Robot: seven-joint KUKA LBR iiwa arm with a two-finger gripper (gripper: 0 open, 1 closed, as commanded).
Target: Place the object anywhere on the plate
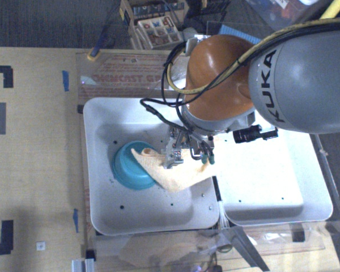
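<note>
In the left bin point(102, 208), the cloth point(173, 174) drapes across the plate point(127, 169) beneath the jaws point(178, 154).

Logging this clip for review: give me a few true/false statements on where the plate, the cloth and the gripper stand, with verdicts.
1. The blue plate sits in the left bin. True.
2. The yellowish cloth lies wholly in the right bin. False: it is in the left bin, one end overlapping the plate's right side.
3. The gripper is over the left bin, just above the cloth. True.
4. The plate stands on the wooden bench outside the bins. False: it is inside the left bin.
5. The arm's orange band is above the gripper in the camera view. True.
</note>
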